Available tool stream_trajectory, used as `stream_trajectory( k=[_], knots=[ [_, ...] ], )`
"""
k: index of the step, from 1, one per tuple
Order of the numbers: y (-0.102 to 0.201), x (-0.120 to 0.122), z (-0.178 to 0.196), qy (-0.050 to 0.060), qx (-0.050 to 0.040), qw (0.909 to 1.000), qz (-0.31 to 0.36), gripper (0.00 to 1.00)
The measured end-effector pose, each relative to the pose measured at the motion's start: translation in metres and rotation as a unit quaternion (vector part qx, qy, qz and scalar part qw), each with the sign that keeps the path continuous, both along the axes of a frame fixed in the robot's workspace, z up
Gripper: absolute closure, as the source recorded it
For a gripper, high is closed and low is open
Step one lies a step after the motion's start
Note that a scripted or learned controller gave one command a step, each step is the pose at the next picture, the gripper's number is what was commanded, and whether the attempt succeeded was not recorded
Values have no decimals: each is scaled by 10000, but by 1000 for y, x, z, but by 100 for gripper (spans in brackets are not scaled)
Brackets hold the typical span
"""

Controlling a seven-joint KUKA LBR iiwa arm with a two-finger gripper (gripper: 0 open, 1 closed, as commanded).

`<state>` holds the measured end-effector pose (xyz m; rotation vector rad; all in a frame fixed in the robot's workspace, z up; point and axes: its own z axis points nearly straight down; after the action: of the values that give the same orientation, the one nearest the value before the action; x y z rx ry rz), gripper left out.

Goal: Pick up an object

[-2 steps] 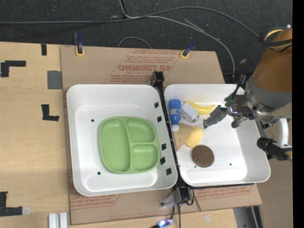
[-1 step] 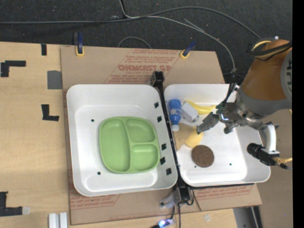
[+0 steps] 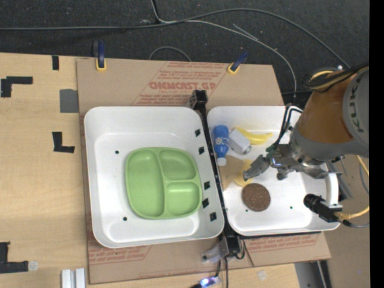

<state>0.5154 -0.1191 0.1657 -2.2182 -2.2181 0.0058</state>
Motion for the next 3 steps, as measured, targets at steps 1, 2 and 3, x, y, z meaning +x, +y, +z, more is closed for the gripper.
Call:
stream_trajectory(
  k=[1, 2, 3],
  knots=[
    [3, -7, -45, 6, 4, 10000, 1, 0],
    [4, -6, -33, -10, 2, 10000, 9, 100],
    [3, -8, 29, -46, -8, 10000, 6, 100]
  ],
)
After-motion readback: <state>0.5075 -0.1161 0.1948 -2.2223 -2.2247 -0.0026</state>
